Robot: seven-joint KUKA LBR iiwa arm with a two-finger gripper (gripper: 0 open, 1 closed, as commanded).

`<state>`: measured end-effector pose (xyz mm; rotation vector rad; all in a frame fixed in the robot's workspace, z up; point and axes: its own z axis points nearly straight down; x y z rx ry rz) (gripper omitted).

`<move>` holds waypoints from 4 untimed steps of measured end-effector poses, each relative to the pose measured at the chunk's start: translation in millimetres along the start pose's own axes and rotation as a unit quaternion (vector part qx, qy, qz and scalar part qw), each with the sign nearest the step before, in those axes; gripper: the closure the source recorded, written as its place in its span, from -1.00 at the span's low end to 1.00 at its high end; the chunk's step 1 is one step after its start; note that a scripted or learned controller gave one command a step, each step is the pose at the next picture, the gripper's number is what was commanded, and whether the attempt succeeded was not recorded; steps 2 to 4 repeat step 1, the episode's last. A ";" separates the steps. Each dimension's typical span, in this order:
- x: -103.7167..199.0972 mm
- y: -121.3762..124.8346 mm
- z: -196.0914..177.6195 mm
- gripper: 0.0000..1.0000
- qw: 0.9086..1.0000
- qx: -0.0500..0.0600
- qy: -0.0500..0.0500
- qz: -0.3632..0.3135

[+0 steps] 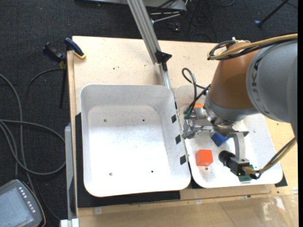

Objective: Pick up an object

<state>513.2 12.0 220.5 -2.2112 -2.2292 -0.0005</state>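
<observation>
My gripper [193, 128] hangs low over the left part of the right bin [268, 141], close to its left wall, with the bulky wrist covering most of it. An orange cube [204, 157] lies on the bin floor just below and to the right of the gripper, apart from it. A blue object [219, 139] peeks out from under the wrist, to the right of the gripper. A small orange piece [199, 106] and a green bit [188, 111] show just above the gripper, partly hidden by cables.
The left bin [94, 141] is a large white tray touching the right one. A slanted metal rail [144, 27] runs down to the bins' shared edge. A black cylinder with a green board [239, 167] sticks out from the wrist over the bin's front.
</observation>
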 end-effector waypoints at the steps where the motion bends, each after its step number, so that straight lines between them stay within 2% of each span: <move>1: 52.4 15.8 -13.9 1.00 1.000 -0.001 0.000 0.000; 4: 52.4 15.8 -13.9 1.00 1.000 -0.001 0.000 0.000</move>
